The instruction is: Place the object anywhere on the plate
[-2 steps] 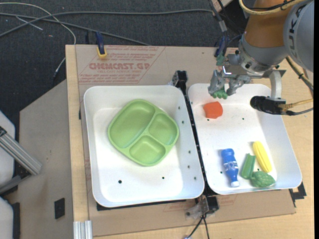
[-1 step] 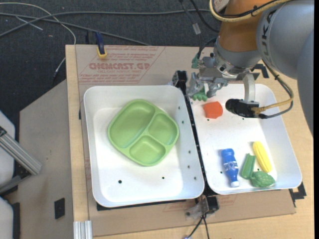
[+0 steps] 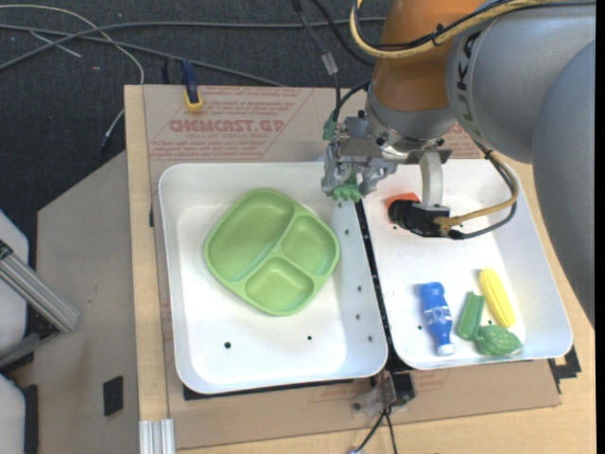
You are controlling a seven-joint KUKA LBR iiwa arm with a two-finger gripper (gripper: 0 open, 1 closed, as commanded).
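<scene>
My pincer [image 3: 346, 189] grips a small green object [image 3: 351, 194] above the bins' shared rim (near their far edge), positioned for transfer toward the plate [image 3: 272, 251].

You see dark carpet [image 3: 85, 93] crossed by loose cables [image 3: 66, 28], and printed cardboard [image 3: 246, 121] spread flat over the bench.

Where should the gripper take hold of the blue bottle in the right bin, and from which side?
Grip the blue bottle across its narrow body, probably near the middle, coming from above. It lies flat, and its left side is free, while the green piece lies near its right.
</scene>
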